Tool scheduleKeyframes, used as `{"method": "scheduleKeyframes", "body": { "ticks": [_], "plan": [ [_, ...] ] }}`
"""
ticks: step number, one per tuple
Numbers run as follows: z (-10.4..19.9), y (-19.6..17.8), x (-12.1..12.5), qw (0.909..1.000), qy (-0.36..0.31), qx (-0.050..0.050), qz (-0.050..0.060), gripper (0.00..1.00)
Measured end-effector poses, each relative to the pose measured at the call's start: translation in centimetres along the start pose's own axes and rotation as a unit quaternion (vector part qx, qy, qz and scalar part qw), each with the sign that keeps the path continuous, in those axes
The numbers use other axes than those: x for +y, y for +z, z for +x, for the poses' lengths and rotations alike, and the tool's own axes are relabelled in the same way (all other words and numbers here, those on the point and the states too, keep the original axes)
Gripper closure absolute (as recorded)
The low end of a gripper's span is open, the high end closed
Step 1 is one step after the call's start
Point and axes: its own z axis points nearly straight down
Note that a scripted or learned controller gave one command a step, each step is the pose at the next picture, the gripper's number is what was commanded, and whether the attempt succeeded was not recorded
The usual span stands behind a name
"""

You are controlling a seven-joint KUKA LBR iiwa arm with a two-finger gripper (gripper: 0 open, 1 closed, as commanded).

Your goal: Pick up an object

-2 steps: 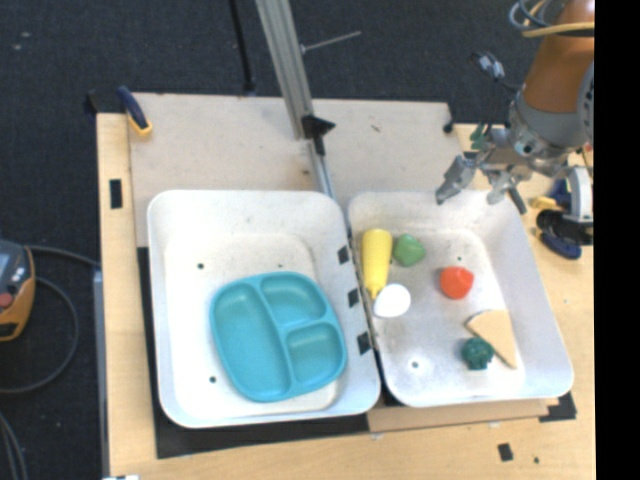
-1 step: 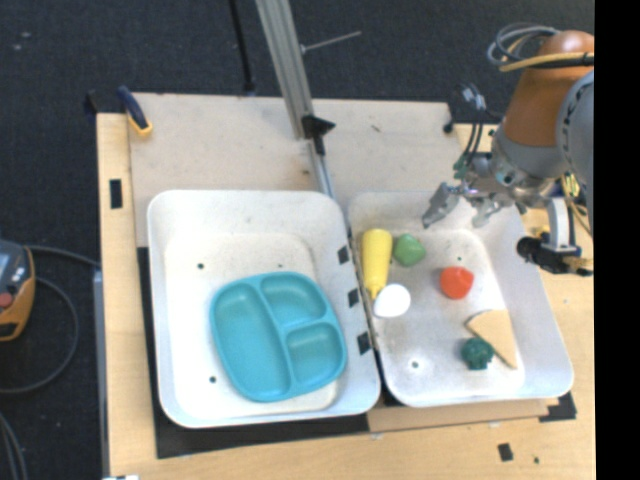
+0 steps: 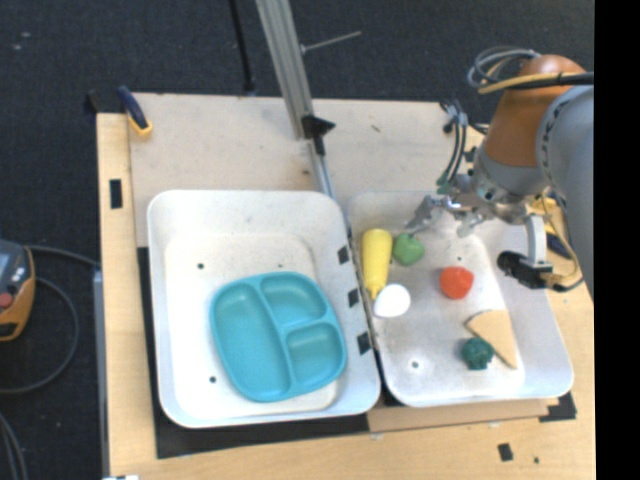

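Hovering over the back of the right bin [image 3: 560,368], the jaws [image 3: 446,210] cannot be read as spread or pressed together, and nothing shows between them. Nearest is the green ball [image 3: 408,249], just in front and a little toward the left bin [image 3: 170,268]; the yellow piece [image 3: 376,258] lies lengthwise beside it. Around them the bin floor is bare white, on the table [image 3: 200,143]

From my remote station I see a teal tray [image 3: 277,336] lying in the left bin [image 3: 170,218], a metal post [image 3: 285,53] rising behind the bench [image 3: 210,138], and a clamp [image 3: 134,111] at its far-left corner.
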Motion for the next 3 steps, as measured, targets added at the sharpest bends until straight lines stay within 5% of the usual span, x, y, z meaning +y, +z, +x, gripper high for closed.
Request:
{"method": "scheduleKeyframes", "body": {
  "ticks": [1, 3],
  "plan": [
    [-0.2, -0.9, -0.2, 1.0, -0.001, -0.001, 0.004, 1.0],
    [-1.0, -13.0, 1.3, 1.0, -0.002, -0.001, 0.003, 1.0]
  ]
}}
